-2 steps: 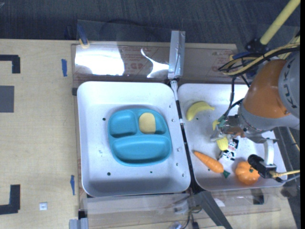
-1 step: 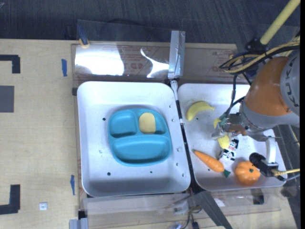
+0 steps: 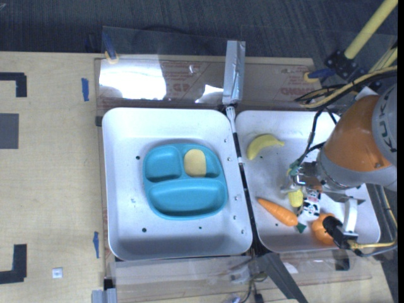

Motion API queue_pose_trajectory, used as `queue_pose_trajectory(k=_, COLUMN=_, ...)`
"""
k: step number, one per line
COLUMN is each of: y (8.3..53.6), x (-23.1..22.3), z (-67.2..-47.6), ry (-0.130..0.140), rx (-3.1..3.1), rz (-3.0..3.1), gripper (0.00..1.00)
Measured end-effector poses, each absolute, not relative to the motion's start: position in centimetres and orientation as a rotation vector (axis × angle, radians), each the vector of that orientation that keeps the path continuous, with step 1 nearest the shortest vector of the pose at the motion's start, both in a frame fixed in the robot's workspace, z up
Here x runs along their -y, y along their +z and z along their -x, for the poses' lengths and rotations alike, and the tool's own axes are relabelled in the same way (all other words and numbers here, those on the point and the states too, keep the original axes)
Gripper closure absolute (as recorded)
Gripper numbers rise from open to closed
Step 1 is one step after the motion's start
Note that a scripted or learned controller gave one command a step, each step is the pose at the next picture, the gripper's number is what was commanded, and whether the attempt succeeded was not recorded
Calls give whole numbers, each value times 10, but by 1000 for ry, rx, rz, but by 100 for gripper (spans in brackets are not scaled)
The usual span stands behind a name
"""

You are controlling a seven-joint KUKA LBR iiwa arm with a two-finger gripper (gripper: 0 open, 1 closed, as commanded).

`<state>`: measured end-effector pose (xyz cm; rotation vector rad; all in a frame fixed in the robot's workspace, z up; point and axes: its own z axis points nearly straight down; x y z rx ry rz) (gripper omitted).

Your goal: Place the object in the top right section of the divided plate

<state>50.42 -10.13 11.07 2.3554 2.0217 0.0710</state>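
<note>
Currently logging from the left. Noting the left bin (image 3: 120, 169), white and shallow, carrying a blue divided plate (image 3: 183, 199) near its middle. Finding the yellow oval toy (image 3: 195, 162), possibly a lemon or potato, lying inside the plate's top right section, within the divider ridges and apart from the other two sections. Judging the placement as already satisfied for this item.

Assessing handling: appearing to be moulded plastic, so probably light and stiff, not fragile; smooth rounded skin likely slippery, prone to squirting out or rolling. Recommending, if regrasping, a hold across the short axis at the widest middle, coming straight down, avoiding the tapering ends.

Moving right across the bin wall into the right bin (image 3: 278, 169): recording a toy banana (image 3: 264, 145) at the top, a toy carrot (image 3: 278, 211) lower down, a small yellow piece (image 3: 295, 199) just beside it, and an orange round item (image 3: 320, 229) near the bottom edge.

Observing the gripper (image 3: 306, 188) hanging low over this clutter under the arm (image 3: 360, 137); unable to tell whether spread or closed, wiring and wrist blocking the tip. Seeing nothing clearly held.
</note>
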Motion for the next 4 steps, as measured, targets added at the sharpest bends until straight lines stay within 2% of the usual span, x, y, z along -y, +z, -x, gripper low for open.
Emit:
queue_pose_trajectory(k=1, y=185, x=67, z=-481, ry=4, rx=-1789, rz=-2582, gripper=100)
queue_pose_trajectory(k=2, y=108, x=85, z=-480, ry=2, rx=-1808, rz=-2568, gripper=100)
queue_pose_trajectory(k=3, y=165, x=133, z=-480, ry=1, rx=-2407, rz=-2013, gripper=100)
queue_pose_trajectory(k=4, y=118, x=115, z=-489, ry=34, rx=-2019, rz=-2371, gripper=100)
